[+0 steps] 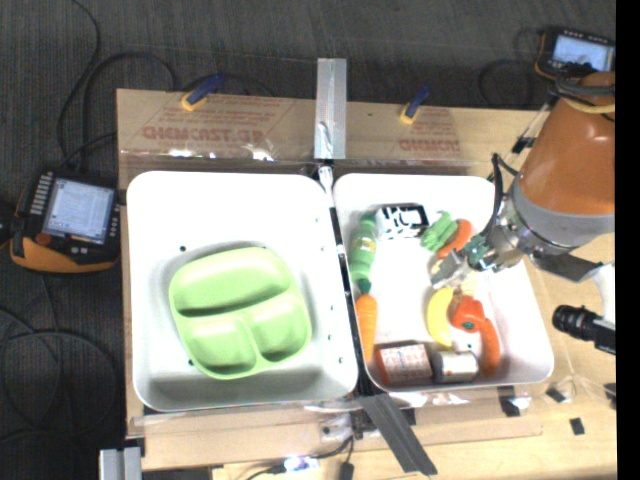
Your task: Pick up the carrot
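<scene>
Orange carrot [366, 318] lies in the right bin [520, 353], against its left wall, tip pointing away from the camera toward a green bottle [363, 251] just beyond it. My end effector [452, 265] hangs over the middle of the same bin, near the carrot but not touching it, nothing visibly between the fingers. Can't tell from this angle whether the fingers are spread or closed.

Directly under/next to the end effector: a yellow banana [438, 315] and an orange-red toy [470, 320] beside it. Second small carrot with green top [447, 232] sits at the far side of the bin, next to a black-and-white item [402, 218]. Near wall of the bin: a brown box [404, 362] and a white can [459, 365], side by side.

Left bin [150, 268] holds a light green divided tray [238, 310], lying flat. Both bins sit on the desk [470, 138], touching along the centre seam. My arm comes in from the right, orange band [572, 163] above the wrist.
</scene>
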Available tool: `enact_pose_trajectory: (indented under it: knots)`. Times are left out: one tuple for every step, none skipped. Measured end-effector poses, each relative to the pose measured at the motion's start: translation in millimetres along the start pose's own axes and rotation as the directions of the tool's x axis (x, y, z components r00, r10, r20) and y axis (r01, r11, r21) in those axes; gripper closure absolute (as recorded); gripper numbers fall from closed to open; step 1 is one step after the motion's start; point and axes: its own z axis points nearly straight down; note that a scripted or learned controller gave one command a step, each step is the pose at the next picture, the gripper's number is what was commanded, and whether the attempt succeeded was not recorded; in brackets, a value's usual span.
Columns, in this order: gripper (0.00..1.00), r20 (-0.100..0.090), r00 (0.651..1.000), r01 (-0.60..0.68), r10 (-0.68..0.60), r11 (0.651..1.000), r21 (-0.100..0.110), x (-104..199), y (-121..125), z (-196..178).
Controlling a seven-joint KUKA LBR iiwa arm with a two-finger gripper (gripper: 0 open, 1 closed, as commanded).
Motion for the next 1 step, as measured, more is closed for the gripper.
enact_pose_trajectory:
  knots:
    - [1.00, -0.003, 0.975, 0.220, -0.220, 0.975, -0.001, 48.5, 15.3, 49.9]
